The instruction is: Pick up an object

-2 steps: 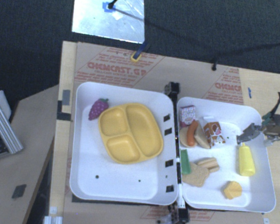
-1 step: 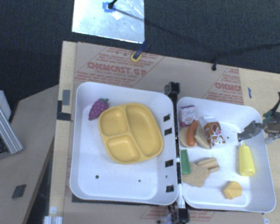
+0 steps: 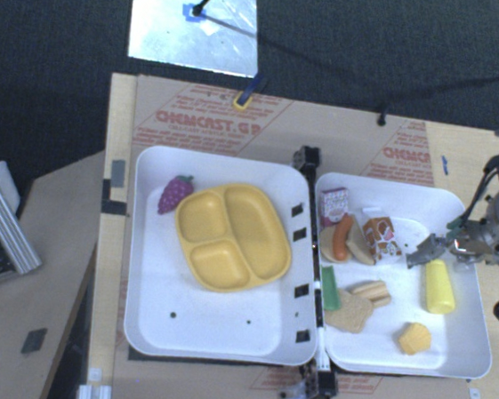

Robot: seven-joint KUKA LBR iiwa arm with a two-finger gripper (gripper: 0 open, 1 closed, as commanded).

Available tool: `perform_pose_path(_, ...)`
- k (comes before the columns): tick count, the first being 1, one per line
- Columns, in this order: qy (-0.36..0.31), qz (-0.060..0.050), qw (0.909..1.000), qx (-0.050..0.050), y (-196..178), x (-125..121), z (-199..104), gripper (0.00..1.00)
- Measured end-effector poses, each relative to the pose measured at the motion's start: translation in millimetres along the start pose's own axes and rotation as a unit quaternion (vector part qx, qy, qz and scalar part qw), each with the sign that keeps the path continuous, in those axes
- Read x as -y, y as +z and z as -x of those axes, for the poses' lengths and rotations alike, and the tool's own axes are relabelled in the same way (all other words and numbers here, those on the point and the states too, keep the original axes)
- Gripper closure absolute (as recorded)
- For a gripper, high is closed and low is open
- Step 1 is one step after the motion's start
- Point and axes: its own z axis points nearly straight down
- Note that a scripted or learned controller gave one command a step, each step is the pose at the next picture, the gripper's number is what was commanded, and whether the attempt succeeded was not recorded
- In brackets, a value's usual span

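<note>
My gripper (image 3: 430,250) hangs over the right side of the right bin (image 3: 460,357), reaching in from the right. It is just above a yellow cylinder (image 3: 439,286) and to the right of a small orange and white carton (image 3: 379,238). I see nothing held in it. Also in this bin are a hot dog (image 3: 343,238), a pink and white carton (image 3: 333,202), a green stick (image 3: 330,286), tan sticks (image 3: 371,291), a flat tan bread piece (image 3: 350,315) and a yellow-orange lump (image 3: 414,338).
The left bin (image 3: 142,316) holds a yellow divided plate (image 3: 232,235) and a purple bunch of grapes (image 3: 175,194) at its far left. A black hinge strip (image 3: 309,246) runs between the bins. A shiny metal sheet (image 3: 197,18) lies beyond the bench.
</note>
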Motion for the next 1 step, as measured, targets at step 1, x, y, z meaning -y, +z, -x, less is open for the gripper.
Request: perform_pose_path(1, 0.000, -0.002, 1.0000, -0.001, 45.9, -0.4, -8.6, 0.00)
